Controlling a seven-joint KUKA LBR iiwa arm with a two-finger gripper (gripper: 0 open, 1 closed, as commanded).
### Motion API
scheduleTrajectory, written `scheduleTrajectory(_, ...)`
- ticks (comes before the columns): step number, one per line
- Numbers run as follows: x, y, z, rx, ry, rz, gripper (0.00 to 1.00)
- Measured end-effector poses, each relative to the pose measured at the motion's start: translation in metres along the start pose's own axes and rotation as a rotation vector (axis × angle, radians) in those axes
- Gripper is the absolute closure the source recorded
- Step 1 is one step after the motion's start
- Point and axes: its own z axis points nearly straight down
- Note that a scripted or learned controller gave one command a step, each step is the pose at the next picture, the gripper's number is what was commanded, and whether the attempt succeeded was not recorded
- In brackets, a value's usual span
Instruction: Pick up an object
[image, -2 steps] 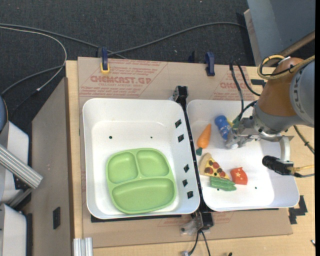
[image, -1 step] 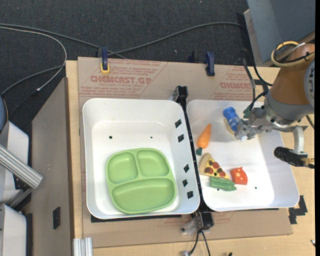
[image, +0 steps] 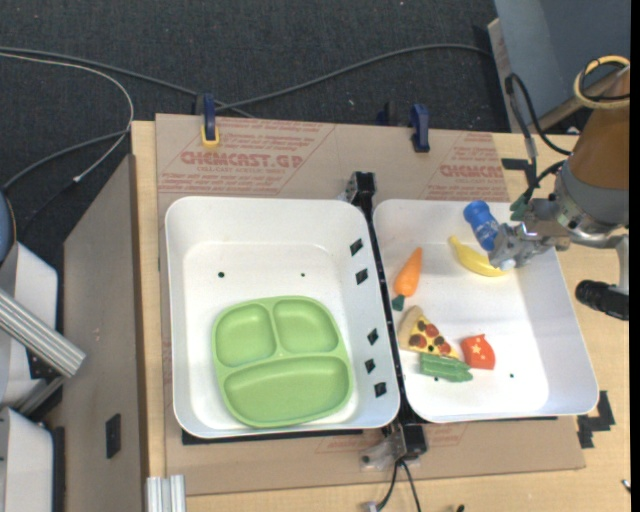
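1. I see the arm (image: 600, 165) reaching in from the right, its orange band above the grey wrist, with the pincer (image: 513, 245) low over the upper part of the right bin (image: 560, 330).
2. I cannot tell whether the pincer is apart or together; its tips are too small and blurred against the white bin wall.
3. Nothing shows between its fingers, so I count no object as held.
4. A yellow banana (image: 474, 259) lies just to the pincer's left, touching or nearly touching it; I cannot tell which.
5. A blue bottle (image: 481, 222) sits just above and to the left of the pincer, next to the banana's upper end.
6. A carrot (image: 408, 272) lies farther left of the pincer, tilted, close to the divider between the bins.
7. Below and left of the pincer lies a pizza slice (image: 426, 335), with a green pod (image: 444, 368) just under it.
8. A red pepper (image: 479, 351) sits below the pincer, beside the pizza slice and touching the pod's right end.
9. Well to the pincer's left, in the left bin (image: 190, 300), a green plate (image: 283, 359) with three compartments lies flat in the lower half.
10. Both bins sit side by side on a cardboard sheet (image: 300, 150) over the worktop, held by two blue clamps (image: 209, 117) at the far edge.
11. Black cables (image: 70, 70) trail across the dark floor beyond the worktop, far up and left of the pincer.
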Motion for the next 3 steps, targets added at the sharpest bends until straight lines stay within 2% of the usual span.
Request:
scheduleTrajectory(1,0.000,0.002,-0.055,-0.003,-0.001,-0.003,1.00)
scheduleTrajectory(3,0.115,0.025,-0.049,0.006,0.003,-0.007,1.00)
